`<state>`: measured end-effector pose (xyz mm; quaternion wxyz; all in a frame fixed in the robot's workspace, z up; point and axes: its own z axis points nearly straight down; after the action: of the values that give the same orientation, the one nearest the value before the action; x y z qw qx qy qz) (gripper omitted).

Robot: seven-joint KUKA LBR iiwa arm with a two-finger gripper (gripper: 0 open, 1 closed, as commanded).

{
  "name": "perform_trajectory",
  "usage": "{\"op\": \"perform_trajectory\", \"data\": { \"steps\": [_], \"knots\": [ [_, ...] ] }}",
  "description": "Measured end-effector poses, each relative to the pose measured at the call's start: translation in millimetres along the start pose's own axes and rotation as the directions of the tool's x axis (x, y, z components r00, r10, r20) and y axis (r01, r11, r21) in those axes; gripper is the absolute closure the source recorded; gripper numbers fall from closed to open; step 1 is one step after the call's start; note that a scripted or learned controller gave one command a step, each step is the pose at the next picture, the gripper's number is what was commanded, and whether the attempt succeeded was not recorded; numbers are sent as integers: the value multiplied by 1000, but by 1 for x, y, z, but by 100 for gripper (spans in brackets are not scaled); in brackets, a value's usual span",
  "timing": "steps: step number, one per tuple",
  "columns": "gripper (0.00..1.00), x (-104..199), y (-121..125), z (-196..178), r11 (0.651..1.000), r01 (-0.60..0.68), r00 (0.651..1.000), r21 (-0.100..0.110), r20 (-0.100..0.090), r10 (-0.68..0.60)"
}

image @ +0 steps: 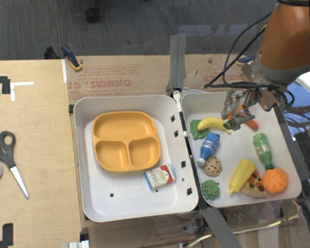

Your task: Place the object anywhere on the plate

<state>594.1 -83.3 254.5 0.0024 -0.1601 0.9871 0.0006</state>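
Note:
A yellow-orange divided plate [126, 140] lies in the left bin [91, 197], towards its back. My gripper [237, 117] hangs low over the back of the right bin [286, 140], with its fingers apart. Its tips are at the right end of a yellow banana [211, 123], and a small orange-red toy piece [250, 123] sits right beside them. Nothing is visibly gripped. A green leafy piece [196, 129] lies under the banana's left end.
A small carton [159, 177] lies in the left bin, just in front of the plate. The right bin also holds a blue bottle [208, 146], a cookie [213, 167], broccoli [210, 189], a yellow bottle [241, 175], a pizza slice [253, 186], an orange [274, 180] and a green bottle [262, 149]. Scissors [9, 159] lie on the bench at the left.

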Motion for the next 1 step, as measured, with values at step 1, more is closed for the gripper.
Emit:
{"op": "perform_trajectory", "data": {
  "steps": [1],
  "knots": [
    [100,-44,44,55,885,466,885,-2,-1,-466]
  ]
}}
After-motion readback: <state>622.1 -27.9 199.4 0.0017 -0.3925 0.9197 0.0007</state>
